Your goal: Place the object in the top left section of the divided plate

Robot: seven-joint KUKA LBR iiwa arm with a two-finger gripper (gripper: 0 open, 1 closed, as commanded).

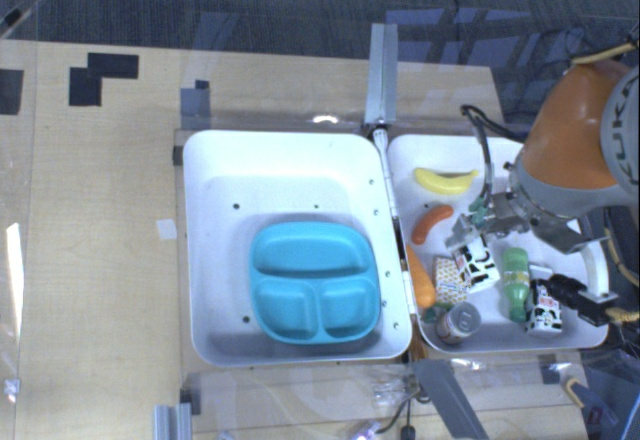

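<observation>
Blue divided plate (315, 280) sits in left bin (215, 228); my fingers (478, 220) hover over right-bin clutter beside sausage (433, 222), state indeterminate.

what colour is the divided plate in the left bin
Light blue; the divided plate shows clearly in the camera view.

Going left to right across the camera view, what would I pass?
Left bin → blue plate → carrot → sausage → green bottle → cow-patterned mug.
</observation>
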